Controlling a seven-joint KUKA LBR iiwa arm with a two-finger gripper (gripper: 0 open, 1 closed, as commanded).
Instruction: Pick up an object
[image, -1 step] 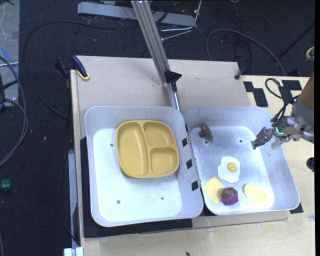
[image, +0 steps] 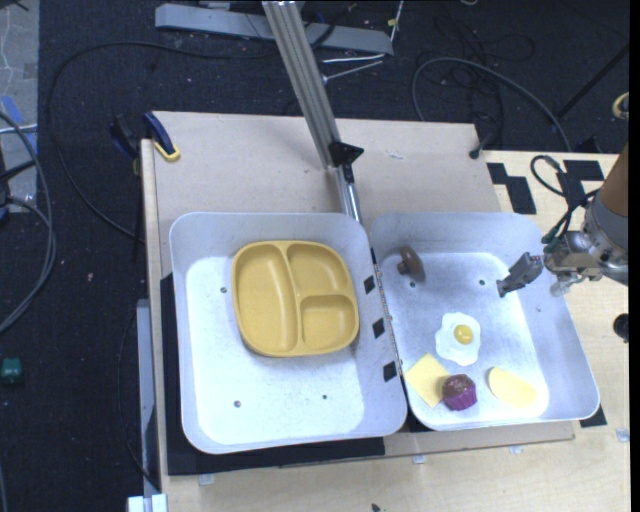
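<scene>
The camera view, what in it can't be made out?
- Arm: the right edge of the camera view cuts it off past the wrist.
- Gripper: too small and dark to judge its state.
- Brown object: too small and blurred to identify.
- Purple object: kind unclear.

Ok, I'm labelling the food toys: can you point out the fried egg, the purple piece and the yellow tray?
fried egg (image: 460, 339), camera view, on its white just beside the yolk.
purple piece (image: 459, 392), camera view, on its top.
yellow tray (image: 296, 298), camera view, on the divider between compartments.
</scene>
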